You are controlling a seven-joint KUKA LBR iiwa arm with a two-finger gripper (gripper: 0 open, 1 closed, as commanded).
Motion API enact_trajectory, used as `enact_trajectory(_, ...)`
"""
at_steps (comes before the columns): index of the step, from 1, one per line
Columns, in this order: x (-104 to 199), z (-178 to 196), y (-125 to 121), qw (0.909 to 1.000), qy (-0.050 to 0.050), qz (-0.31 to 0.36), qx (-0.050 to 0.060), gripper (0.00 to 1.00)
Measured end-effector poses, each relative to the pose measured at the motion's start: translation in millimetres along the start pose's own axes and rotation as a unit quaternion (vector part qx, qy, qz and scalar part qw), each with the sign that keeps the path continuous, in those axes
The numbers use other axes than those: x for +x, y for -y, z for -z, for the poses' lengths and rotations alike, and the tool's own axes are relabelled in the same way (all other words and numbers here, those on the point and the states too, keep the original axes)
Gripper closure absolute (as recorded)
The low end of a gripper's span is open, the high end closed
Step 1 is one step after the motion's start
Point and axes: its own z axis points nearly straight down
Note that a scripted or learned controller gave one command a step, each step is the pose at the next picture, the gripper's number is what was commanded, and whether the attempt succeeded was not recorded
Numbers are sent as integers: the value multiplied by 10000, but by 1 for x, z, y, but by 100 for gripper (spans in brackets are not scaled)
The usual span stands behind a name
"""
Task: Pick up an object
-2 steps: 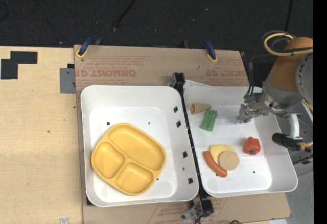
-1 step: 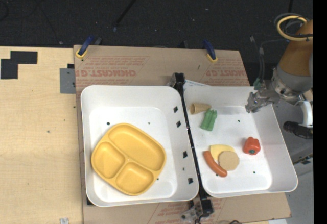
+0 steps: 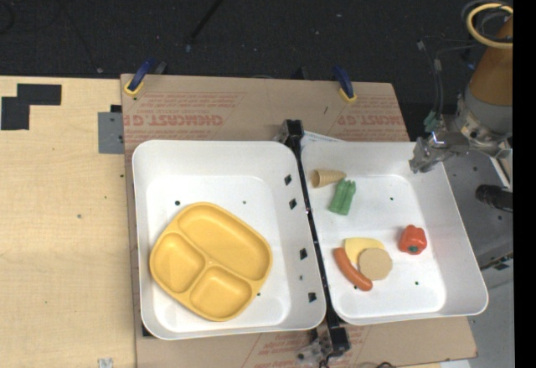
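White plastic forms the two shallow bins we see side by side on the worktop [image 3: 67,215]. The left bin [image 3: 167,161] holds a yellow divided plate [image 3: 211,260]. In the right bin [image 3: 452,274] we find an ice-cream cone [image 3: 327,178] just beside a green block [image 3: 342,197], a red pepper [image 3: 411,240] apart toward the right wall, and a sausage [image 3: 353,268] touching a round tan cookie [image 3: 374,263] that overlaps a yellow cheese slice [image 3: 360,246]. The arm's gripper [image 3: 429,148] sits at that bin's far right corner, with nothing between its jaws; we cannot tell whether they are spread
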Motion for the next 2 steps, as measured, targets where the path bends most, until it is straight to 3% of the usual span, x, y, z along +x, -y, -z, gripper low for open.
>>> enact_trajectory(1, 0, 2, 0, 10000, -4, -1, 20, 100)
enact_trajectory(2, 51, 8, -4, 10000, -5, 14, 17, 100)
